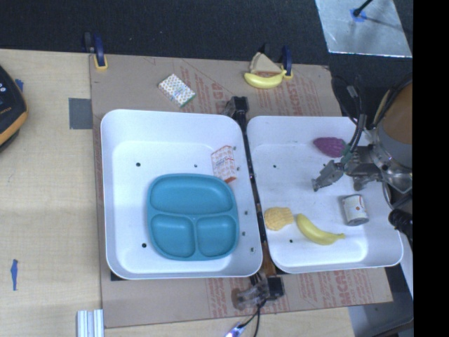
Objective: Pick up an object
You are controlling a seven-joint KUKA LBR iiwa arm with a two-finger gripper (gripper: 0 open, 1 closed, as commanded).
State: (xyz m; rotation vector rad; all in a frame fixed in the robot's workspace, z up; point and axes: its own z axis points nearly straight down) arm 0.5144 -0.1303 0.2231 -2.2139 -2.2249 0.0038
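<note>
My gripper (340, 182) hangs over the right bin (295, 258), towards its right side, reaching in from the right edge. Its two grey fingers are spread apart and open, with nothing between them. A purple object (328, 145) lies just beyond the fingers, towards the bin's back wall. A small silver can (353, 209) with a red mark lies on its side just in front of the gripper. At the bin's front lie a yellow banana (319, 231) and, left of it, a yellow lumpy object (278, 218).
The left bin (119, 146) holds a blue divided plate (193, 215) and a small red-and-white carton (224, 163) against its right wall. Behind the bins, on the cardboard, lie a patterned packet (176, 89) and another yellow banana-like object (264, 79).
</note>
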